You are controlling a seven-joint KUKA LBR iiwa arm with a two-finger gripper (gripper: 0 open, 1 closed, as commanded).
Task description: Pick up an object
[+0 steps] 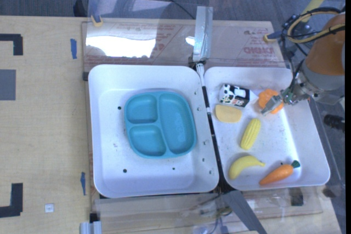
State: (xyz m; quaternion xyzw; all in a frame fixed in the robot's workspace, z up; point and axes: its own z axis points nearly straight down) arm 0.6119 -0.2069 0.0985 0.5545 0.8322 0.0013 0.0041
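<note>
- The two-finger metal gripper (272, 106) is low in the right white bin (307, 134), at the near edge of a small round orange toy fruit (267, 97) by the bin's far side.
- Whether the gripper is spread or closed cannot be told at this size; nothing is visibly caught in it, so the pick does not look done.
- Judging from this, the approach is complete, while the grasp and lift are left.
- The orange fruit rests on the bin floor, just beside a black-and-white cow-patterned carton (235, 96).
- Other candidates in the same bin: a pale yellow flat wedge (227, 114), a ribbed yellow corn cob (250, 133), a curved smooth yellow banana (244, 165), and a tapered orange carrot with a green tip (278, 172).
- All look like smooth moulded plastic, slightly glossy.
- The left white bin (104, 118) holds a teal divided plate with three compartments (160, 124), rounded and matte.
</note>
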